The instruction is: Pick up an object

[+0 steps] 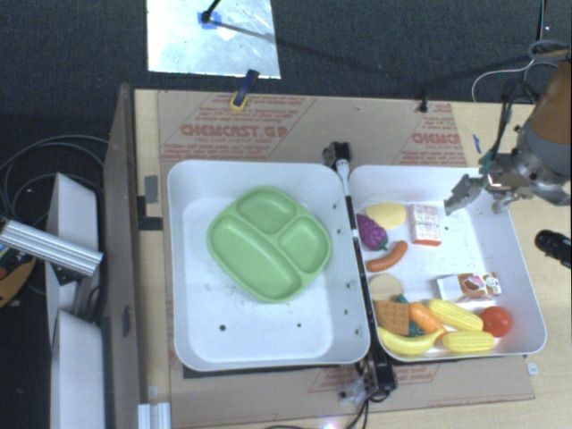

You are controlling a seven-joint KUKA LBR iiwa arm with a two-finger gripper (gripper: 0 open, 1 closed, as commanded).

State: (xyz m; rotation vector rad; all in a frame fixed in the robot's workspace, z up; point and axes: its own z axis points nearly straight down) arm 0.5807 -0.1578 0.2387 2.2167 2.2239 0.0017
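Nearest to the camera, at the front edge of the right bin (pixel 527 329), lies a tight group of toy food: a banana (pixel 404 343), two corn cobs (pixel 458 315), a carrot (pixel 424 317) and a red tomato (pixel 496 321). All of them are well below the hand (pixel 468 192) and a little to its left, and they touch each other. A grasp in this group can easily catch two pieces, or push one away and close on nothing.

Closer to the hand, just to its left, a small red and white box (pixel 426 223) lies flat, and beyond it a yellow lemon (pixel 387 214), a purple eggplant (pixel 371 232) and a sausage (pixel 387 256). The round ones can roll out from the fingers.

At this moment the hand hangs over the far right part of the bin and carries nothing; how wide it stands, I cannot tell. It is near the bin wall, so a descent here risks striking the rim.

Far to the left of the hand, the green divided plate (pixel 268 243) sits in the left bin (pixel 192 329).
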